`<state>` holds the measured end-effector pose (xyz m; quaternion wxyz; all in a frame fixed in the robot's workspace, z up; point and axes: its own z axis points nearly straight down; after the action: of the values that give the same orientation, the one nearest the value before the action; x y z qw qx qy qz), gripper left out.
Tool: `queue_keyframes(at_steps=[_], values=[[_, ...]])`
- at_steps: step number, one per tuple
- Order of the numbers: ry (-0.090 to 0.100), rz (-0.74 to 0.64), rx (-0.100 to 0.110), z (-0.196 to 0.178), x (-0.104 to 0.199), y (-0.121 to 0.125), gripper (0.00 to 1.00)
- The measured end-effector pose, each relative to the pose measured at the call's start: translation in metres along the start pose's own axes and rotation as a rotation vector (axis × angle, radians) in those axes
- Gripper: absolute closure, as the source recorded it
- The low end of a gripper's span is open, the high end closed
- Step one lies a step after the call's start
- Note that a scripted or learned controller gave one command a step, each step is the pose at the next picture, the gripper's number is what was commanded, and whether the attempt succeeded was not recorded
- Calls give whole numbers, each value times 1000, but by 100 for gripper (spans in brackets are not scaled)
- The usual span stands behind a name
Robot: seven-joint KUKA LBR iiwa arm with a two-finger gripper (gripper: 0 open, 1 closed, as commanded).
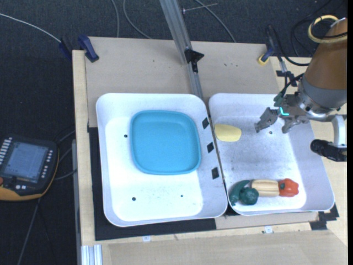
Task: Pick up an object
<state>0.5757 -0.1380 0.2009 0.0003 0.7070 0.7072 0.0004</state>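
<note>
A smooth, glossy blue plastic plate point(165, 142) is seen in the matt white plastic left bin point(110, 148); the pale wooden bench point(138, 65) looks matt.

The right bin point(309, 164) lay mostly open across its middle. A yellow piece point(228, 132) sat by its left wall, and a green, tan and red cluster point(265, 189) lined the near wall. A blue plate point(164, 142) filled much of the left bin point(113, 164).

The wooden bench point(138, 65) bears two white bins point(110, 148) (side by side, touching).
</note>
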Motion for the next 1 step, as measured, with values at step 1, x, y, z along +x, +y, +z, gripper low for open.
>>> queue_keyframes(at_steps=[1], values=[[0,0,0,0,0,0,0]])
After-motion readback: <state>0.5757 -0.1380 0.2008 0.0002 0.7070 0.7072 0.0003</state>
